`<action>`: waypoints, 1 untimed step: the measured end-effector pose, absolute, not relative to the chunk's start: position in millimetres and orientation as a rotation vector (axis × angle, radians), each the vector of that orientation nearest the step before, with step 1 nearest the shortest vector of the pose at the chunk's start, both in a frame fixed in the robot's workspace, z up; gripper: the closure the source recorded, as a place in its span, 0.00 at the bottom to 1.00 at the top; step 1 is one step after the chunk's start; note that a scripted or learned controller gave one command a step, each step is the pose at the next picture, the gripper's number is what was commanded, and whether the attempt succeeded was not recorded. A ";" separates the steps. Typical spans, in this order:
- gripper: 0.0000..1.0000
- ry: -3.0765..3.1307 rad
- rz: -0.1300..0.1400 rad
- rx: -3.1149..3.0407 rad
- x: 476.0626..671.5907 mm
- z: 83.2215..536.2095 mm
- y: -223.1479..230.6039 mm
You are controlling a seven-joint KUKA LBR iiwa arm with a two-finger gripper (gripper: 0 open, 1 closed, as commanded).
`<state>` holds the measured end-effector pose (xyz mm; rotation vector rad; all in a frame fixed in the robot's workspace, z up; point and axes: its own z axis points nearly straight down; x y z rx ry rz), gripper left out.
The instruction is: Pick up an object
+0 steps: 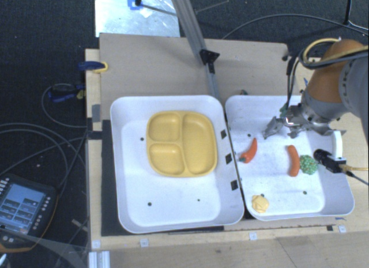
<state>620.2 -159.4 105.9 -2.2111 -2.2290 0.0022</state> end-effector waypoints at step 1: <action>0.00 -2.230 0.001 -2.214 620.7 90.5 -159.4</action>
